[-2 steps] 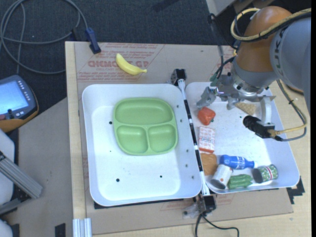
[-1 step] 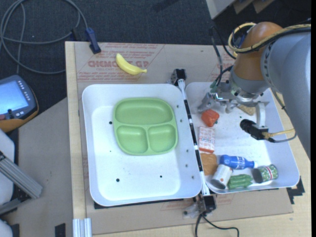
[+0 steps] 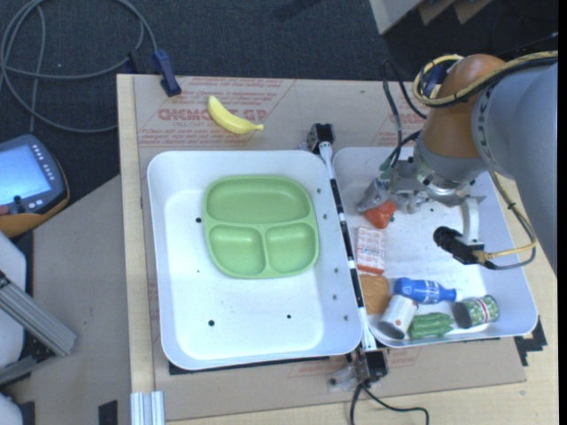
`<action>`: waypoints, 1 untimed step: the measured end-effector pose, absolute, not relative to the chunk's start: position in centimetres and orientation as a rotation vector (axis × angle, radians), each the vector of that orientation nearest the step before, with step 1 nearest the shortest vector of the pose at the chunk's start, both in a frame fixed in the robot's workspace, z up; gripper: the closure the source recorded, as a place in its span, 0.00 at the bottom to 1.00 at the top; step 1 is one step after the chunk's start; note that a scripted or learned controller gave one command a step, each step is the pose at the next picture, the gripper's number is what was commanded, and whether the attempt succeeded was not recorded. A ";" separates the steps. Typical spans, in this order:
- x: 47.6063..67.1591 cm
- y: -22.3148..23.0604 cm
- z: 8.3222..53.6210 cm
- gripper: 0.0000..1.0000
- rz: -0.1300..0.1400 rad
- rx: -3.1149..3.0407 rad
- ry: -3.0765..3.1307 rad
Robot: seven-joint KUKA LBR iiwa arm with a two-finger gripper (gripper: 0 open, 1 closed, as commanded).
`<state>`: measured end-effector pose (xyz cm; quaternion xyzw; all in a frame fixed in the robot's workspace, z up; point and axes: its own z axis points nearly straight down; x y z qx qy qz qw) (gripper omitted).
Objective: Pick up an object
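You are seeing the grey arm's two-finger gripper [image 3: 387,193] hanging low over the far left part of the right-hand shallow white bin [image 3: 505,228]. Its tip is sitting just above a small red-orange object [image 3: 380,213], seemingly touching it; whether it is gripping it, you cannot tell. Nearer in that bin are lying a blue plastic bottle [image 3: 423,290] and a red-and-white packet [image 3: 369,249].

Arm [image 3: 523,104] cut off at the frame's right edge. Pincer [image 3: 390,197] tips blurred against the orange item [image 3: 380,212], grip unclear. Handheld screen [image 3: 27,180] cropped at left edge.
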<state>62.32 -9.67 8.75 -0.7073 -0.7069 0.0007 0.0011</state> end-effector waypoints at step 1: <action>62.4 -9.6 9.8 1.00 0.000 -2.221 -2.221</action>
